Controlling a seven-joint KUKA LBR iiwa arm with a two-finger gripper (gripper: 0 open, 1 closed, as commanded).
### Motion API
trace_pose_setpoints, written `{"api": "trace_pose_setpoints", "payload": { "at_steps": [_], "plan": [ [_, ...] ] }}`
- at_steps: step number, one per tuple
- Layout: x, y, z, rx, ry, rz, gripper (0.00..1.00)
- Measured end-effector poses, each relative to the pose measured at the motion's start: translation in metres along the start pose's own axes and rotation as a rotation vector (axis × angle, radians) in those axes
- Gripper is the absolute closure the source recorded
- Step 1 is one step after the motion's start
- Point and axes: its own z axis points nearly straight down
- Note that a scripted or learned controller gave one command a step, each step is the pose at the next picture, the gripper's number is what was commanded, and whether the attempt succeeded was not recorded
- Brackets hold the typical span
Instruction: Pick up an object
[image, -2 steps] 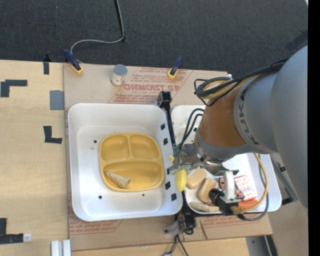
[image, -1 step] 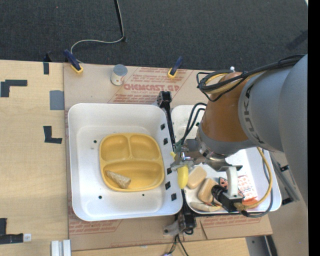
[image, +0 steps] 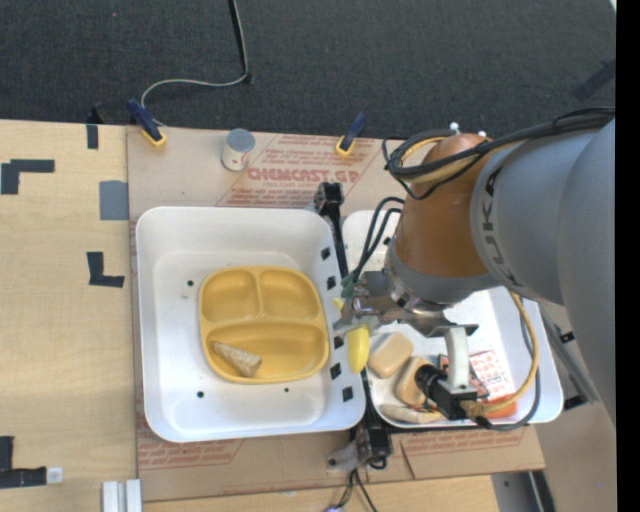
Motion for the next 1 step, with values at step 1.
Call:
{"api": "trace_pose_setpoints", "payload": {
  "at_steps": [1],
  "plan": [
    [0.0133,-0.0003,-0.0096,0.001,0.000,0.000,1.00]
  ]
}}
